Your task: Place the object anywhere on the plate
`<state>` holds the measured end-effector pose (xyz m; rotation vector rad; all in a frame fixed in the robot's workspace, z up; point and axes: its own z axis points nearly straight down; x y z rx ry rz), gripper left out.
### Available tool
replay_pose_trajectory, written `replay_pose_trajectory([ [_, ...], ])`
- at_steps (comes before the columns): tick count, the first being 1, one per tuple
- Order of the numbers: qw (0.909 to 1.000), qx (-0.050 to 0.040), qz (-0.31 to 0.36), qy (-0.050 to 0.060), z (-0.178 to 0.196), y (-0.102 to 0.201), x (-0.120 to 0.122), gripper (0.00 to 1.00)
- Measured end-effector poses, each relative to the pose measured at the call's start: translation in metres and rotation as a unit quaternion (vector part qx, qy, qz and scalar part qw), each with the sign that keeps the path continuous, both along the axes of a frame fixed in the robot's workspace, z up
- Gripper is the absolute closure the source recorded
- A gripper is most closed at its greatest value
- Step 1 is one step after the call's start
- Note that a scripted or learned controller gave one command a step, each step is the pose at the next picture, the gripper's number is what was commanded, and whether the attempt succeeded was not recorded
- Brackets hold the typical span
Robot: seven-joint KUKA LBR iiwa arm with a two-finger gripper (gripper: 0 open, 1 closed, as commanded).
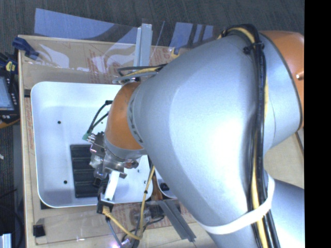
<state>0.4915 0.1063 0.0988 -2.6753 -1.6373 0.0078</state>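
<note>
We look down on a wooden counter [51, 71] where the grey arm [207, 128] reaches in from the right, its bulk covering most of the scene, the right-hand bin included. A blue clamp [23, 46] sits at the counter's upper left corner. The arm bends down into the left white bin [46, 112], the orange band [121, 123] above the wrist and the claw [99, 170] low over the bin floor. We cannot tell whether the claw is open or closed. A black ribbed block [81, 172] lies flat near the bin's lower edge, its right side hidden beneath the claw.
</note>
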Motion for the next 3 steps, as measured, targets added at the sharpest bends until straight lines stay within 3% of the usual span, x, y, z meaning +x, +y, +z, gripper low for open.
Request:
replay_pose_trajectory([
  [1, 0.9958, 0.0013, 0.092, -0.004, -0.006, 0.096, -0.016, 1.00],
  [2, 0.9254, 0.0005, 0.379, -0.003, 0.078, 0.055, -0.015, 1.00],
  [3, 0.9254, 0.0003, 0.379, -0.003, 0.078, 0.055, -0.015, 0.00],
])
